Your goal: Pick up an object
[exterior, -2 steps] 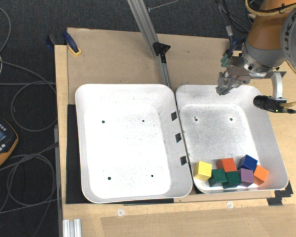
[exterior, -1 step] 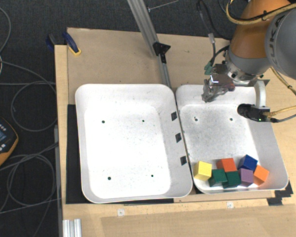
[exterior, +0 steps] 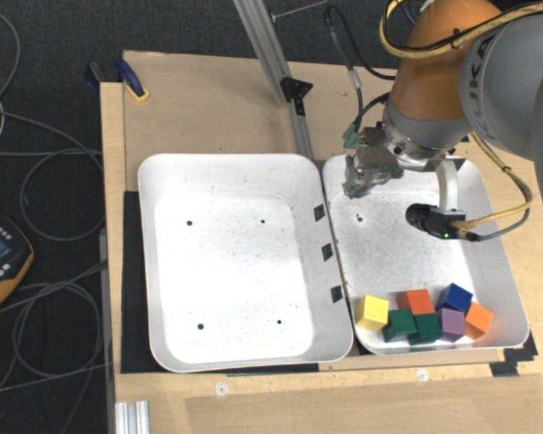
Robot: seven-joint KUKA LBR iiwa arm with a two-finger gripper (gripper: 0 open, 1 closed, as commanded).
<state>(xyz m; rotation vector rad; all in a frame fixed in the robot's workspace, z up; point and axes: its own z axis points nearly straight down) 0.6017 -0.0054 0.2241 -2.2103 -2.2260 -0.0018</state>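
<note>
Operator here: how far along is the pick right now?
Nothing looks picked yet. The yellow block, red block, blue block, purple block, orange block and green blocks all sit clustered at the near edge of the right bin. The end effector hangs over that bin's far left corner, apart from them. Left to do: move to the cluster, grasp one, lift.

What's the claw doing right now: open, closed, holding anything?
Claw: open or closed cannot be told; it hangs over the right bin's far end.
</note>
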